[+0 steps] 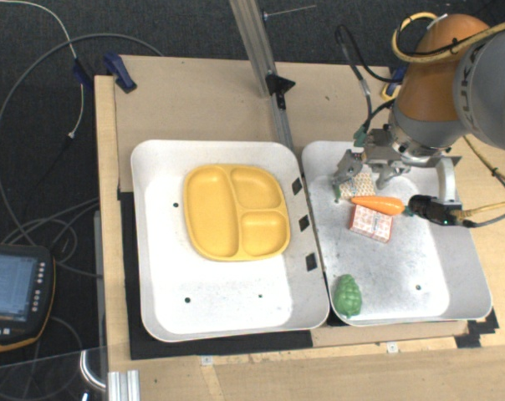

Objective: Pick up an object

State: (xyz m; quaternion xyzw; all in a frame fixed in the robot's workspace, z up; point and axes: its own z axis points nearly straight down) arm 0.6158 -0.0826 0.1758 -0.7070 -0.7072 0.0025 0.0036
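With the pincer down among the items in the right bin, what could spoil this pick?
The pincer sits right beside the carrot, which lies against the patterned box; closing may catch both or nudge one away. The carrot's round, tapered shape could slip free. The green toy lies against the right bin's near wall, an awkward target.

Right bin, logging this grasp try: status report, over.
Tool low at right bin's top left, grip unclear. Carrot and patterned box just beside it. Green object apart, near front edge.
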